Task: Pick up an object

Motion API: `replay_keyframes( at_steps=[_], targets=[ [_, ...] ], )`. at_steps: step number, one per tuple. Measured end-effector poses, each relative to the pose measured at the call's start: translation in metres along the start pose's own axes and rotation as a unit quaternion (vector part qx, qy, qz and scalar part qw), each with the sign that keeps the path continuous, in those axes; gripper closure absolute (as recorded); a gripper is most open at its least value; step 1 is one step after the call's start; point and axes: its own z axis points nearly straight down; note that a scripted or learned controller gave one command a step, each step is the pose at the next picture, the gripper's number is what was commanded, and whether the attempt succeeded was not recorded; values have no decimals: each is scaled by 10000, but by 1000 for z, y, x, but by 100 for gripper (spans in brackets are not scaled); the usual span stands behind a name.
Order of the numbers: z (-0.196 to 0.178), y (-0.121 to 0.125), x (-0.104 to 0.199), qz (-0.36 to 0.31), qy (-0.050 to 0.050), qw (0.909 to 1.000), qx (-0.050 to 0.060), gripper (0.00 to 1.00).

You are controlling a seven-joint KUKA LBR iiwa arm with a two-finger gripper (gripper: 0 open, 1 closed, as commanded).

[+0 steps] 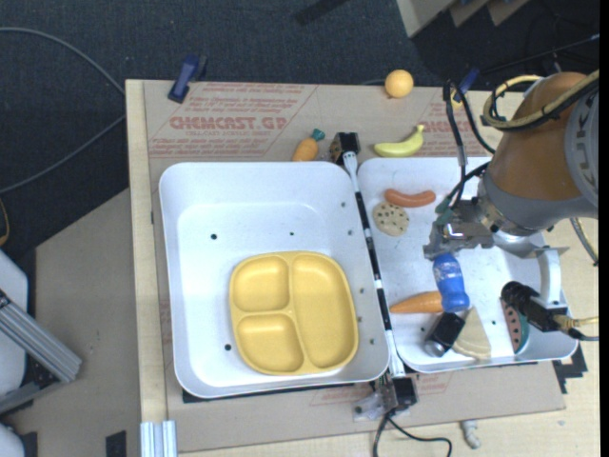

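My gripper hangs over the right bin, at the end of the grey arm with its orange band. Directly below it lies a blue bottle, its top end right under the gripper tip. Beside the bottle lie an orange carrot, a black object and a pale bread slice. A watermelon slice rests at the bin's right end. A sausage and a cookie lie at the bin's far left.
The left bin holds a yellow divided plate. On the bench behind the bins lie a banana, an orange ball, a small orange toy and a blue clip.
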Motion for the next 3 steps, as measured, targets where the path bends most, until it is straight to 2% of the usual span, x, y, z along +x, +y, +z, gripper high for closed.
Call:
replay_keyframes(
  at_steps=[1,2,3],
  targets=[
    [-18,27,4,3,-4,10000,-4,100],
    [67,69,-19,11,-1,10000,17,100],
    [-34,-2,-4,9,-2,10000,4,100]
  ],
)
